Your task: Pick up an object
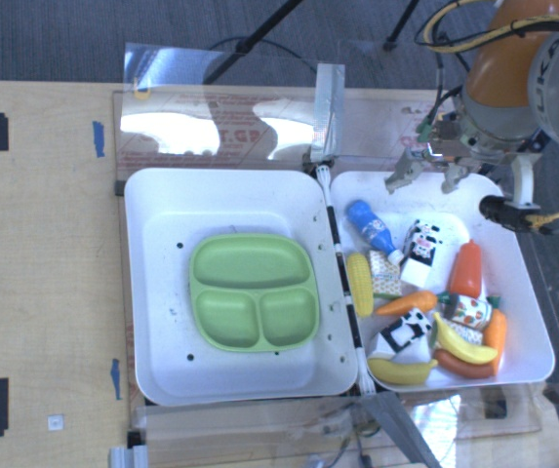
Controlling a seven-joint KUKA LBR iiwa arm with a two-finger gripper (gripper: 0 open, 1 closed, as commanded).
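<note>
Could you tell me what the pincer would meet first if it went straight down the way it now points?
The pincer, its fingers spread, hangs over the far end of the right bin. Straight down looks like bare white bin floor; the blue bottle and the black-and-white cow toy lie nearer the camera. Depth is hard to judge here.

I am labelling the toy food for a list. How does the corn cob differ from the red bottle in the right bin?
The corn cob is yellow, while the red bottle is red-orange. The corn cob lies at the right bin's left wall, beside the divider; the red bottle lies further right, near the middle. The corn cob touches a carrot at its lower end; the red bottle lies above a small printed carton. Both are elongated and lie roughly lengthwise up the view.
</note>
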